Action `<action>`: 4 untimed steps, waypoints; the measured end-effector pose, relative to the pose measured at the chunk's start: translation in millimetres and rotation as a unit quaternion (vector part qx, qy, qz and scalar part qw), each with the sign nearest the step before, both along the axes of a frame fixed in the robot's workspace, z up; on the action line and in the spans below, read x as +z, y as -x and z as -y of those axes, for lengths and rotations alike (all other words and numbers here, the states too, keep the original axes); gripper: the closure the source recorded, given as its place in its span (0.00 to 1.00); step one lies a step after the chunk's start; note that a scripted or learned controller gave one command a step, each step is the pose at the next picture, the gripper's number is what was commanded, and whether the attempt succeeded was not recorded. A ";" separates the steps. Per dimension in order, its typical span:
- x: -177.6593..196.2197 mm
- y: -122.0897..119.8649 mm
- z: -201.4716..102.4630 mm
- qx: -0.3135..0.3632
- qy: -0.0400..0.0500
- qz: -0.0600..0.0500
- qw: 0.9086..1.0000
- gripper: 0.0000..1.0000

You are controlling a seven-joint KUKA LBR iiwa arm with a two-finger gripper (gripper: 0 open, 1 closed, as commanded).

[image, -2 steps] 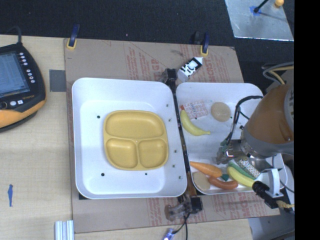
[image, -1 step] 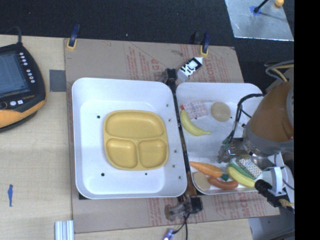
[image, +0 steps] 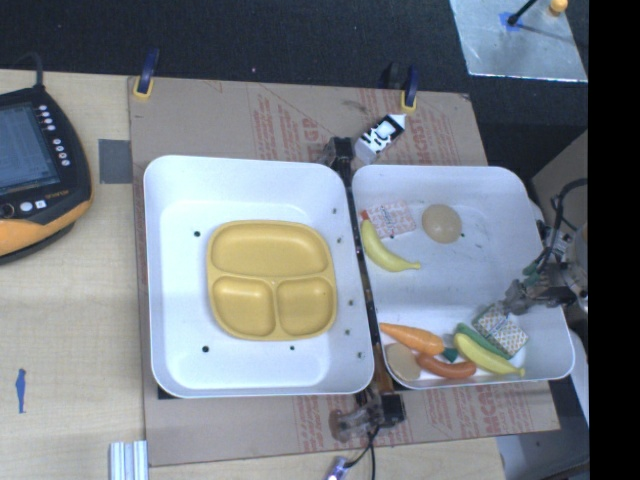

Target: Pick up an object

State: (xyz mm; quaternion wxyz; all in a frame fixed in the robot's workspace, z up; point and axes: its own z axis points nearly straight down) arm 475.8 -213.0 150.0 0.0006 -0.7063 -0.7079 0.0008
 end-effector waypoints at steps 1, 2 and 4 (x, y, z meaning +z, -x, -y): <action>-58.9 -5.3 -93.6 0.003 -0.001 -0.001 1.000 1.00; -48.4 -6.0 -92.0 0.003 -0.001 -0.001 1.000 1.00; 42.1 -1.2 -212.8 0.002 -0.001 0.000 1.000 1.00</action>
